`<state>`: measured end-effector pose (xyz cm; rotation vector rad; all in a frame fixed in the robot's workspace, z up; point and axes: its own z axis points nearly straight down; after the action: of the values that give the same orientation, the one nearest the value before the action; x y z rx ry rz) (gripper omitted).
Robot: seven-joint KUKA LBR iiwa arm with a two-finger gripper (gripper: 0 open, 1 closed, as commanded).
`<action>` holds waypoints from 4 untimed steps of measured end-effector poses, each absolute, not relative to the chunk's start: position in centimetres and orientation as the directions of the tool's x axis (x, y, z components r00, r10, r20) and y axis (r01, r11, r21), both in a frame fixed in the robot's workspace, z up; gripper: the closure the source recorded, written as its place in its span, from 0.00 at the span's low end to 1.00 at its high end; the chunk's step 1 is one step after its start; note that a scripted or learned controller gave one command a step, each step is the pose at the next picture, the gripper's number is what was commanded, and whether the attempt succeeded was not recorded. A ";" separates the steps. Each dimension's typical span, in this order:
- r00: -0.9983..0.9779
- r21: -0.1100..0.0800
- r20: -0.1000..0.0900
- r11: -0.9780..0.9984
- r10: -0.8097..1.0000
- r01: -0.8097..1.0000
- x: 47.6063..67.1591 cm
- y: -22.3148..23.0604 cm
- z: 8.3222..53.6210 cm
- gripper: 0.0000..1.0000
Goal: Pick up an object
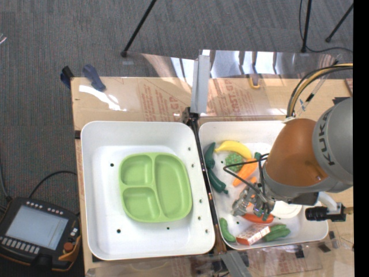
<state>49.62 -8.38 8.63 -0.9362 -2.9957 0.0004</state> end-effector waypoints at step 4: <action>-0.761 0.000 0.001 0.761 0.649 0.649 47.9 -8.2 8.8 0.00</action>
<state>47.89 -8.19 8.76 -1.0863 -2.9472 -0.0011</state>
